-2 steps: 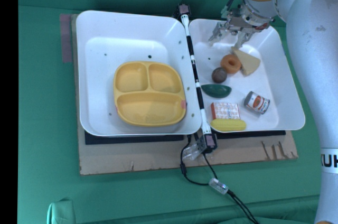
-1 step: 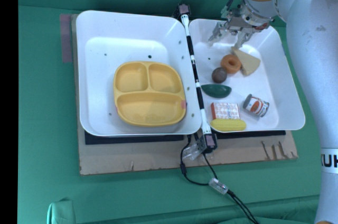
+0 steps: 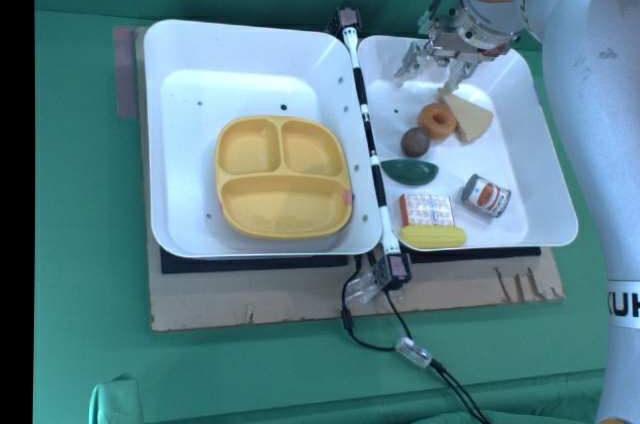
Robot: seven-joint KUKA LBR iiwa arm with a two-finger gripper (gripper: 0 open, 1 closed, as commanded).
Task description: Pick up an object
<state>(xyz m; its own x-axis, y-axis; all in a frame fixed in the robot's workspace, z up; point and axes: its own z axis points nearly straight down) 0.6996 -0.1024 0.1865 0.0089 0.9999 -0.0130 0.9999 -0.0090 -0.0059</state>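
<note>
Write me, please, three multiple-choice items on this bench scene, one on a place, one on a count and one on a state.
1. Where does the yellow divided plate lie?
A. left bin
B. right bin
C. on the green cloth

2. How many compartments does that plate have?
A. two
B. three
C. five

3. What does the end effector hold?
A. the can
B. the corn cob
C. nothing visible

Key: 1 A, the plate rests in the left bin. 2 B, two small sections above one wide one. 3 C, it hovers over the right bin near the cheese wedge, fingers spread with nothing between.
</note>
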